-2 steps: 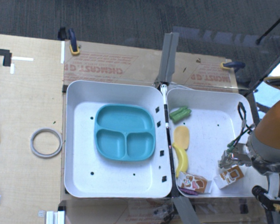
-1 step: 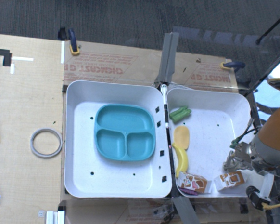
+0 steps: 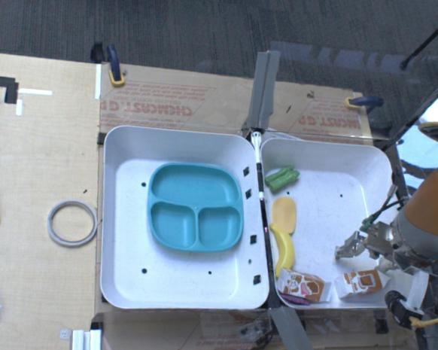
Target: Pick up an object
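While it hangs low in the right bin, the claw looks parted and empty, apparently poised to grab; a packet lies just beneath-right, a banana left.

Even, bright light is being cast from above, both white bins are being rendered slightly washed out with soft shadows, and a blown-out glare patch is being seen at the upper right edge.
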